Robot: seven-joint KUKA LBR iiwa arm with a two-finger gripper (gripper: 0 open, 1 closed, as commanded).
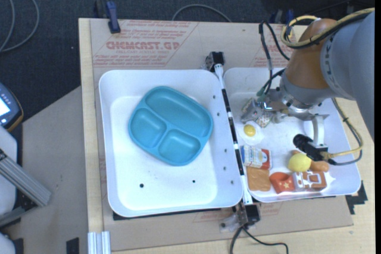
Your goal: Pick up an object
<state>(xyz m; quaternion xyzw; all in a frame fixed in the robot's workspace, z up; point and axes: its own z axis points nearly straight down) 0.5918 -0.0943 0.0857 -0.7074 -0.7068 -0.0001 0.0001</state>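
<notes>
My gripper [261, 111] is low in the right bin [342, 128], near its left wall at the back. Just below it lies a small yellow and white egg-like piece [250, 131], apart from it as far as I can see. Nearer the front lie a white and red packet [257, 156], a tan slab [258, 179], a red piece [281, 182], a yellow lemon [299, 162], an orange piece [320, 166] and a white and red box [311, 181]. Nothing visibly hangs from the gripper.
The left bin [113, 128] holds a blue divided plate [171, 125], tilted toward its upper middle. The ridge [229, 128] between the two bins runs right next to the gripper. The arm's orange band [306, 62] covers the right bin's back part.
</notes>
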